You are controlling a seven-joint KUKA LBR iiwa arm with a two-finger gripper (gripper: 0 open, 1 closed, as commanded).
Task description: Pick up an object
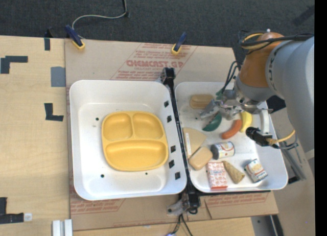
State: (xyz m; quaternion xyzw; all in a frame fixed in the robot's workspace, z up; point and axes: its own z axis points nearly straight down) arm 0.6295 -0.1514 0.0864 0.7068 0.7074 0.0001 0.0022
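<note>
Two shallow white bins sit side by side on the bench, and all the pickable stuff is in the right white bin [280, 174]; the left white bin [82, 127] just carries a yellow divided plastic plate [135, 140] around its middle. The grey arm's two-finger gripper [219, 108] hangs low over the far half of the right bin, just beside a dark green curved toy vegetable [213, 123] and near a tan bread-shaped block [201, 100] by the far left corner. Honestly I can't tell whether the claw is spread or pinched, it's a blur of metal from this angle, and nothing visibly sits in it. An orange carrot-like piece [233, 127] and a yellow banana-like piece [246, 119] lie crowded right next to the green one, so my take is the grab wants to come straight down on one item, straddling its narrow width, otherwise it'll nudge the neighbours. The small white can with a dark lid [223, 150], the red and white carton [217, 174] and the tan wedge [234, 171] toward the near edge look like easier, less crowded targets.
</note>
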